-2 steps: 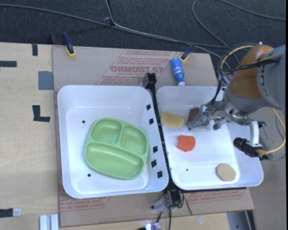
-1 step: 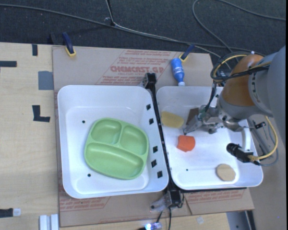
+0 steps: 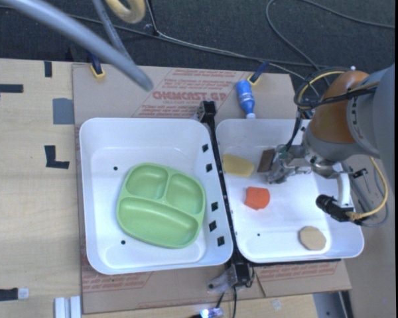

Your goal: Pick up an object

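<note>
Objects for picking number three, and I count all of them in the right bin (image 3: 338, 247). Nearest me, close to that bin's front right corner, lies a tan disc (image 3: 312, 238), flat and roundish, something like a biscuit, clear of everything else. Further in, near the middle of the bin floor, sits an orange block (image 3: 257, 197), small and chunky with rounded corners. Beyond it, hard against the dividing wall between the bins, is a pale yellow wedge (image 3: 238, 165), dull and soft-edged.

The gripper (image 3: 273, 171) is low over the bin, just to the right of the yellow wedge and just above the orange block in my view. I cannot tell how far its fingers are parted, and I see nothing between them. The single grey arm (image 3: 378, 121) comes in from the right, its orange band (image 3: 333, 111) showing above the wrist.

There are two white bins. The left bin (image 3: 93, 151) holds one green divided plate (image 3: 162, 204), lying flat with three compartments.

Farther back, on the brown board just past the right bin's far rim, lies one blue and white tube (image 3: 246, 99).
</note>
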Action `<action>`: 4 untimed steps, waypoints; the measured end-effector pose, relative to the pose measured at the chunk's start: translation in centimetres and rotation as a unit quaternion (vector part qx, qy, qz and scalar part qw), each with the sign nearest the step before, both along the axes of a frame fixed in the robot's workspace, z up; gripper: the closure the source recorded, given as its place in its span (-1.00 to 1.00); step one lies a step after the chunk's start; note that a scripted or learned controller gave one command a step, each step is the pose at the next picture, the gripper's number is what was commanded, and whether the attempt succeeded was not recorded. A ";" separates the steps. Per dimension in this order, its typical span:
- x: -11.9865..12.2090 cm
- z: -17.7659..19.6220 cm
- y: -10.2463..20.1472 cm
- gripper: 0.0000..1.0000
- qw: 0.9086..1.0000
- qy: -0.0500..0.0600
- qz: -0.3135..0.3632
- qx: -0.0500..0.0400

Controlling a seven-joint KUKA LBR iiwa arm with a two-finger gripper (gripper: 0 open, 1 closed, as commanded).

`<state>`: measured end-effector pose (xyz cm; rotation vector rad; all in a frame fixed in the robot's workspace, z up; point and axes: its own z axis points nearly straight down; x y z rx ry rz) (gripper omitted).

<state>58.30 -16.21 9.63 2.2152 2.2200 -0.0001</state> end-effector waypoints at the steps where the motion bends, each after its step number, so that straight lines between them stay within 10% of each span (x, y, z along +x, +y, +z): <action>1: 0.6 4.8 0.8 1.00 1.000 0.000 0.000 0.002; 3: 0.3 12.5 0.8 1.00 1.000 0.001 0.000 0.002; 4: -0.1 11.5 6.2 1.00 1.000 0.003 0.002 0.002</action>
